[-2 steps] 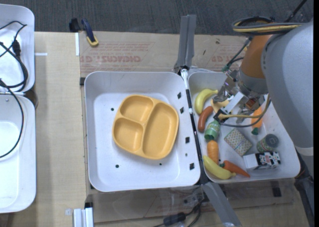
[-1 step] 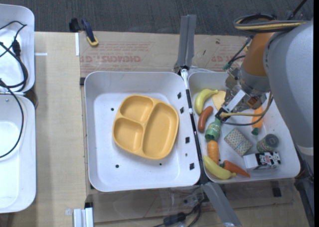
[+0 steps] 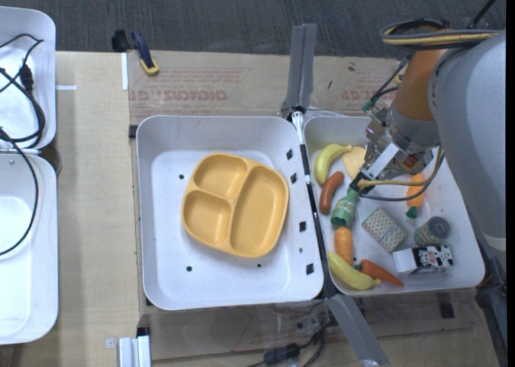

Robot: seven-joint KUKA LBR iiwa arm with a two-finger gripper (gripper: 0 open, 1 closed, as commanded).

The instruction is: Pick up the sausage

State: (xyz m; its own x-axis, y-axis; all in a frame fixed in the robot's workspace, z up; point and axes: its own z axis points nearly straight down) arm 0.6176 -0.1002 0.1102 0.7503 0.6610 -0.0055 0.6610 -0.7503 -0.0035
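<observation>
Dark carpet runs behind the pale wooden bench [image 3: 88,196], where two white bins sit side by side. Red printing on the cardboard [image 3: 201,84] beyond the left bin [image 3: 153,220] is upside down from this angle, and I cannot read it. A small black-and-white carton [image 3: 424,258] in the right bin [image 3: 471,265] carries markings too small to make out.

My arm [image 3: 471,116] covers the right bin's far right part and hides most of my pincer [image 3: 372,178], so I cannot tell whether it is released or clenched. It hangs just beside the sausage [image 3: 331,191].

That sausage is a short reddish-brown link with rounded ends, lying in the right bin near its left wall, between a banana [image 3: 327,158] and a green bottle [image 3: 345,211]. A yellow divided plate [image 3: 235,204] rests in the left bin.
</observation>
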